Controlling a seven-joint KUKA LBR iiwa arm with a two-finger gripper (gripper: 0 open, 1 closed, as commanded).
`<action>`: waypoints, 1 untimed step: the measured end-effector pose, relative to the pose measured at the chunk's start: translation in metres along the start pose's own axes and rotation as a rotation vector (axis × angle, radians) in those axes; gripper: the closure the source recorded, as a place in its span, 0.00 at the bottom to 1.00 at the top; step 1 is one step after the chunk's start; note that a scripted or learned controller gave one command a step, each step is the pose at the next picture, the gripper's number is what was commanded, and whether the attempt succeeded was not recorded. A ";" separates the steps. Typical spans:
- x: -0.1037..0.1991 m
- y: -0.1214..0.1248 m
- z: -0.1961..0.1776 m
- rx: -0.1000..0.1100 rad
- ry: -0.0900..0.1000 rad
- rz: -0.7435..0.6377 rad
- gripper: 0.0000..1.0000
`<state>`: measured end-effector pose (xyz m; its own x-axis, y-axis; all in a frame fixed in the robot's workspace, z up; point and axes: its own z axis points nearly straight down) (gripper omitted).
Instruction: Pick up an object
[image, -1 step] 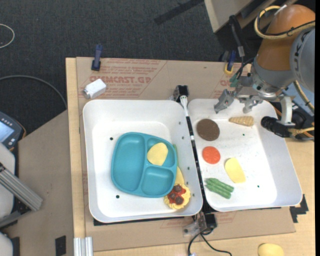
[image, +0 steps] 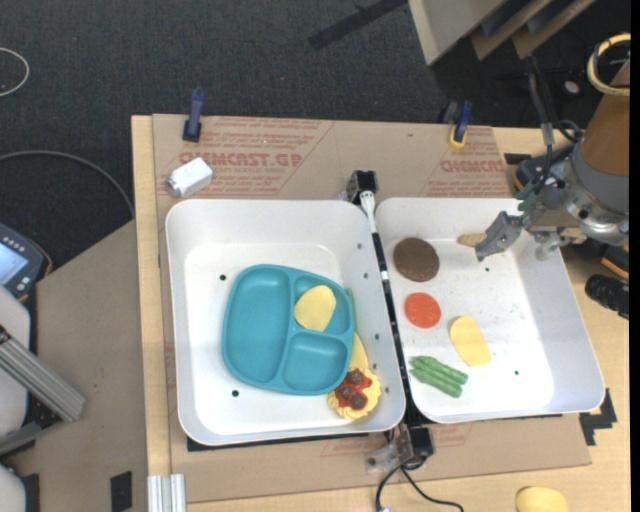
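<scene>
My two-finger gripper (image: 497, 237) hangs over the upper edge of the right white bin (image: 560, 395); I cannot tell its state, and I see nothing in it. The round brown disc (image: 415, 258) lies nearest, beside the round red slice (image: 422, 310), yellow oval piece (image: 469, 340) and green beans (image: 438, 375), spaced with bare floor between, clear of the walls.

We can read red stencilled lettering on the brown cardboard sheet (image: 300, 150) under the two bins. Left of centre, along its far edge, the larger line looks like "CHAMCAST.G.B", though the first and last letters are uncertain, and a smaller red line above it is too fine for us to make out. A matching red print stands on the same sheet at the right (image: 462, 172), partly cut off by the right bin; we can make out only fragments there.
</scene>
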<state>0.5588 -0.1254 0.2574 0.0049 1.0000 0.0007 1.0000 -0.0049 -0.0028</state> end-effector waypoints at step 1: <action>-0.021 -0.060 0.087 0.010 0.002 0.000 0.00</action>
<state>0.4981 -0.1457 0.1708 0.0053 1.0000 0.0023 0.9999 -0.0053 -0.0127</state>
